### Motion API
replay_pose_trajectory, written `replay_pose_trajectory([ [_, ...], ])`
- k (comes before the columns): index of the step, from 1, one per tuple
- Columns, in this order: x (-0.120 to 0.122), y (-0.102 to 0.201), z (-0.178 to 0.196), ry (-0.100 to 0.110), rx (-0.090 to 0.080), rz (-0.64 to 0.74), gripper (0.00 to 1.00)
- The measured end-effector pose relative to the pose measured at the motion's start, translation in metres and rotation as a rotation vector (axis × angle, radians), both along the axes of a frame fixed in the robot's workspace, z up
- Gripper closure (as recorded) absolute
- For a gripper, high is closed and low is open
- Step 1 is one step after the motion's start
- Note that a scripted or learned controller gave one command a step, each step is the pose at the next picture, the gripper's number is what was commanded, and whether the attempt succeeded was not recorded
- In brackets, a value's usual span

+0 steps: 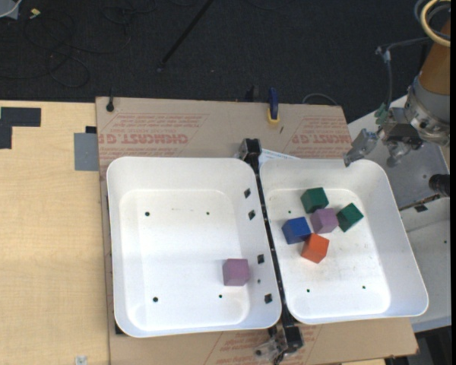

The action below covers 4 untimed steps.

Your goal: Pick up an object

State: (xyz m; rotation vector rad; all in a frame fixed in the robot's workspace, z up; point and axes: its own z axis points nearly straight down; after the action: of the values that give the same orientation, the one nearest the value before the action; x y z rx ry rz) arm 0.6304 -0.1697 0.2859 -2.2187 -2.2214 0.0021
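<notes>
The right bin (pixel 399 280) holds a tight cluster of cubes: a dark green one (pixel 314 199), a second green one (pixel 349 216), a purple one (pixel 324 220), a blue one (pixel 296 229) and an orange one (pixel 315 247). A lone purple cube (pixel 235 271) lies in the left bin (pixel 129 204), near its front right. My gripper (pixel 376 149) hangs above the right bin's far right corner, away from the cubes. It is open, with nothing between its fingers.
The two bins sit side by side on a cardboard sheet (pixel 182 131), joined by black clips along the shared middle wall (pixel 264 226). A blue and yellow clamp (pixel 273 106) stands at the cardboard's back edge. A wooden bench top (pixel 38 242) lies to the left.
</notes>
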Motion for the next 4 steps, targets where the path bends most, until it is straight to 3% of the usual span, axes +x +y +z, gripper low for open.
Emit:
replay_pose_trajectory([
  [1,-0.03,0.042,-0.113,0.012,0.004,0.001,0.0],
  [2,-0.034,0.021,-0.176,-0.009,-0.002,0.0,0.0],
  [3,-0.037,0.02,-0.172,0.003,0.001,-0.006,1.0],
  [4,-0.025,0.064,-0.194,-0.008,-0.007,-0.001,1.0],
])
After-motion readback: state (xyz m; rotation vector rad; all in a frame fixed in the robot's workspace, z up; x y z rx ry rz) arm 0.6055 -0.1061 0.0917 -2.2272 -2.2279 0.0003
